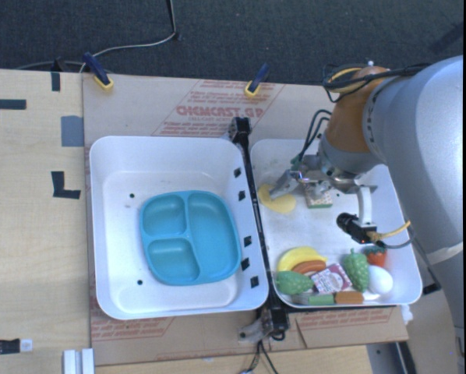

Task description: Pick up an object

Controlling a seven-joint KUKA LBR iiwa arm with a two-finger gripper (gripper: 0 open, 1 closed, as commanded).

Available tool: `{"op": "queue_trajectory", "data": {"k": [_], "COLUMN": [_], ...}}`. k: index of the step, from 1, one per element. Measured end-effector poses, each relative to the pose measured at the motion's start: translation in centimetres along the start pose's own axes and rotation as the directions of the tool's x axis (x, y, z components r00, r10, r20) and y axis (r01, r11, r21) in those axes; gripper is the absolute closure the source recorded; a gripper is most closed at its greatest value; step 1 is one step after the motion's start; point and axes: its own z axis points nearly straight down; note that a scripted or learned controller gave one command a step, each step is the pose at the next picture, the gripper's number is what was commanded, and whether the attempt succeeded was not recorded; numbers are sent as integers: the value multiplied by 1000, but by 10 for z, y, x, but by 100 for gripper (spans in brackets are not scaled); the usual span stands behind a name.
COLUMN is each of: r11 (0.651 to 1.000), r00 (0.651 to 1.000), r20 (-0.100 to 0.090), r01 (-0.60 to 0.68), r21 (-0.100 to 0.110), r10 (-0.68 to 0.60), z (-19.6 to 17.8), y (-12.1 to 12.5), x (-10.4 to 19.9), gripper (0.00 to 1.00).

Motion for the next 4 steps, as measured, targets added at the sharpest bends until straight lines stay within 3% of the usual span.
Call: {"op": "queue_trajectory", "data": {"k": [1, 2, 3, 4], "r11": [1000, 1000, 1000, 1000], "r00": [1000, 1000, 1000, 1000], "r20": [-3, -2, -3, -2], "r01": [2, 4, -1, -1], "r21": [3, -7, 9, 10], "r10": [-2, -4, 1, 1], "z": [1, -1, -22, -45], "y": [28, 23, 3, -43], "x": [-3, -3, -40, -85], "gripper": [0, 0, 0, 0]}}
